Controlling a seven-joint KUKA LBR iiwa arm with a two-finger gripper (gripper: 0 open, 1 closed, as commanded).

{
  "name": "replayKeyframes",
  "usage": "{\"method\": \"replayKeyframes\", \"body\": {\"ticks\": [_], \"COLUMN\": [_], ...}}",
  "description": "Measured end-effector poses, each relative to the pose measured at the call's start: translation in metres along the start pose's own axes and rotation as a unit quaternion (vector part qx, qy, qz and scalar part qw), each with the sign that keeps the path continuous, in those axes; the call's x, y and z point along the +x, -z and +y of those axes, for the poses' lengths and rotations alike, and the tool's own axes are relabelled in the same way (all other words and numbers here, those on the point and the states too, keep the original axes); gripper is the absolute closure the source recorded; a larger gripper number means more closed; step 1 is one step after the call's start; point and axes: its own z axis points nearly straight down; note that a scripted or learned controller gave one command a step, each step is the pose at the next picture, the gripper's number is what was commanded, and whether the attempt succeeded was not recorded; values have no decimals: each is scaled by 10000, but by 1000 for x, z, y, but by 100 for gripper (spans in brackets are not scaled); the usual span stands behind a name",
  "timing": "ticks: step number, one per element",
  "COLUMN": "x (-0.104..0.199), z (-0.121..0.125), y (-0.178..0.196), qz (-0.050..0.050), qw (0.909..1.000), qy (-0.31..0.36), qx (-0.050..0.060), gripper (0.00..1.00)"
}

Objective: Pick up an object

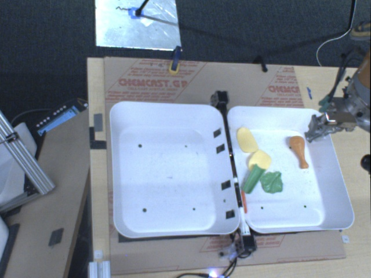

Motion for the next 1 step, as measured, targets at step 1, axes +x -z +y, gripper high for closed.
{"method": "replayKeyframes", "body": {"ticks": [1], "x": [-3], "z": [7], "y": [99], "qz": [14], "qw": [9999], "qy": [82], "qx": [-61], "gripper": [100]}}
